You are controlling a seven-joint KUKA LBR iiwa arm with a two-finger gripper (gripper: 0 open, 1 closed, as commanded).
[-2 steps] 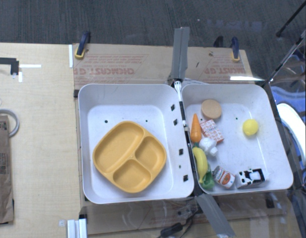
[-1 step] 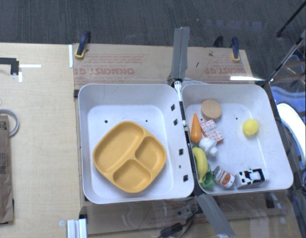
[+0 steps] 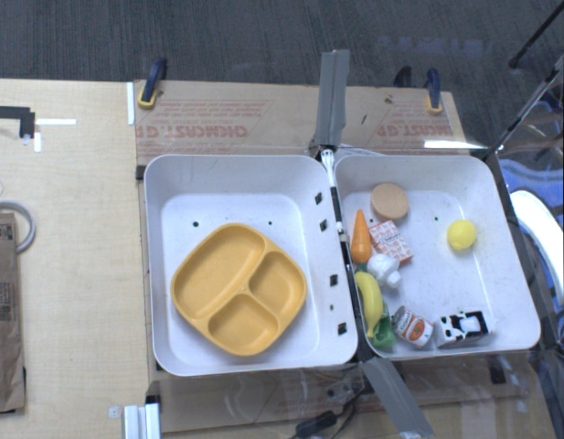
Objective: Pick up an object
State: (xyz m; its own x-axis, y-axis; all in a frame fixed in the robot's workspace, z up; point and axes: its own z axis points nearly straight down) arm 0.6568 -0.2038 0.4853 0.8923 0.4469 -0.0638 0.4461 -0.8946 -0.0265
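Nearest the camera: black-and-white carton (image 3: 462, 327) at the near wall of the right bin (image 3: 512, 262), with a small red-and-white can (image 3: 411, 326) just left of it and a green item (image 3: 382, 335) in the near-left corner. Claw state: cannot tell.

Candidates for picking all sit in the right bin. A banana (image 3: 368, 298), a small white item (image 3: 382, 266), a red-and-white packet (image 3: 391, 242) and a carrot (image 3: 360, 236) are packed in a line along the left wall, touching or nearly so. A tan round disc (image 3: 388, 201) lies just behind them. A yellow ball (image 3: 461, 235) sits alone right of centre, well apart from everything, with bare floor all round it.

Left bin (image 3: 154, 245) holds a yellow divided plate (image 3: 238, 288), close to the near wall. The two bins butt together at the centre divider.
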